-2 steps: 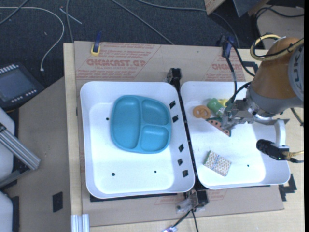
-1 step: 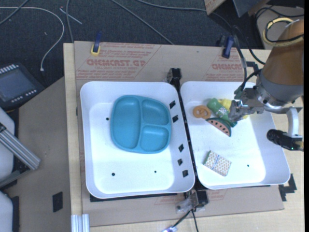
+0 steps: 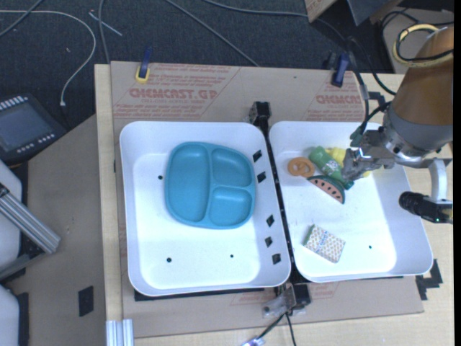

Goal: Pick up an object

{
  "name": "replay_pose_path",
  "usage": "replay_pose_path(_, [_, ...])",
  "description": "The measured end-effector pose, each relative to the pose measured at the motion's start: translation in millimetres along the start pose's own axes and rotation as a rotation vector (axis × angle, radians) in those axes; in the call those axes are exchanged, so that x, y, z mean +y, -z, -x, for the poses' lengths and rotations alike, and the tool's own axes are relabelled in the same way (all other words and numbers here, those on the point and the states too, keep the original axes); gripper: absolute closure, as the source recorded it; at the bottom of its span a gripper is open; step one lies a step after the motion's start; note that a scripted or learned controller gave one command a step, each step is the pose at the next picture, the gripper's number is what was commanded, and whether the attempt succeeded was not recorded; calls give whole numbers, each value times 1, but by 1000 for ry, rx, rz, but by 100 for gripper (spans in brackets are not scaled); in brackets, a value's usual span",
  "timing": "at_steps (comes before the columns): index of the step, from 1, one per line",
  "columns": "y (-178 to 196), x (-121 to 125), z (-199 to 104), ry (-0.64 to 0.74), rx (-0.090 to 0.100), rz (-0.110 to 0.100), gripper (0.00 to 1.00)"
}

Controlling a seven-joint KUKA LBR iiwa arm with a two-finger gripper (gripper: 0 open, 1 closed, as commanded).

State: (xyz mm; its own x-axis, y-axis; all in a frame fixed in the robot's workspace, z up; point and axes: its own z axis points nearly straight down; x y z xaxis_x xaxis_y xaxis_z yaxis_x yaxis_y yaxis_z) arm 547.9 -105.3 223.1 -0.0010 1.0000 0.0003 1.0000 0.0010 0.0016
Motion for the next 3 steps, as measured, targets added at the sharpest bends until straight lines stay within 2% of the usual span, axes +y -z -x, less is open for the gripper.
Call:
replay_pose_path(1, [9, 17, -56, 6, 2, 1, 100])
replay_pose_path(3, [-7, 52, -155, 3, 1, 0, 100])
